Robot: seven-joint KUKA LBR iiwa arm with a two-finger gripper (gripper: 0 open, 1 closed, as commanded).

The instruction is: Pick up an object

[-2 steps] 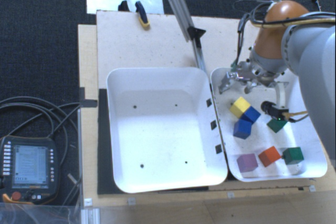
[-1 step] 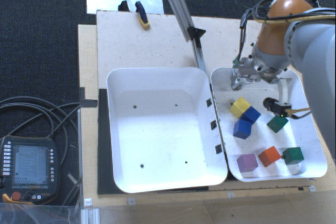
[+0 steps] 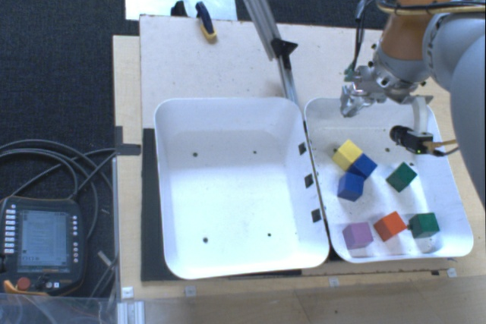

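My gripper (image 3: pixel 351 104) hangs above the right bin's (image 3: pixel 456 201) far corner, nothing between its fingers; whether they are parted I cannot tell. The blocks sit loose for picking, the yellow block (image 3: pixel 347 154) nearest, touching a blue block (image 3: pixel 364 165).

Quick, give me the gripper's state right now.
Gripper: over the far end of the right bin, above the blocks; open or shut cannot be told, and no block shows between its fingers.
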